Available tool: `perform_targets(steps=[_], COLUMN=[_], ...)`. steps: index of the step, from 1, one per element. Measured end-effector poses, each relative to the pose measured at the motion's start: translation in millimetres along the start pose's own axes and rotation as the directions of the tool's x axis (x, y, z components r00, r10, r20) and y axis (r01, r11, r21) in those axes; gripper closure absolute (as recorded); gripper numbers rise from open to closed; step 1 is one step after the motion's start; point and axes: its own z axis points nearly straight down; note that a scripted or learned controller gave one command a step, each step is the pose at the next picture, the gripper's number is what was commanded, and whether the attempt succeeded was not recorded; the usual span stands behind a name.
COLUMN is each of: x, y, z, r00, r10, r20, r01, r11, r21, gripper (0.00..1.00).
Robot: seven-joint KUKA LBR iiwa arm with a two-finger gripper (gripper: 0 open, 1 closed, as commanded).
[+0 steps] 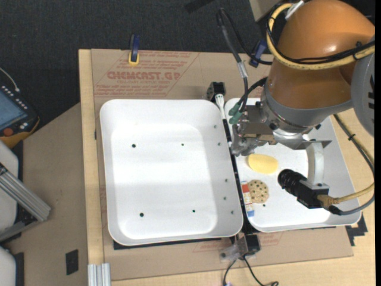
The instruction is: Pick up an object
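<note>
Hovering over the right bin, the jaws, their spread hidden, are nearing a smooth, light-looking yellow lump, best pinched across its narrow middle.

Two bins sit side by side on the desk, their inner rims touching. The left bin lies toward the view's left. The right bin holds an oval object near its left wall, with a round disc just in front of it. The arm reaches over the right bin from the right, above its rear half.
</note>
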Motion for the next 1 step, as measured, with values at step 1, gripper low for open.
perform_targets(steps=[1], x=[61.0], y=[0.1], z=[-90.7], r00=[1.0], r10=[-0.013], r20=[-0.007], r01=[0.013], r11=[1.0], r21=[-0.021], gripper=[1.0])
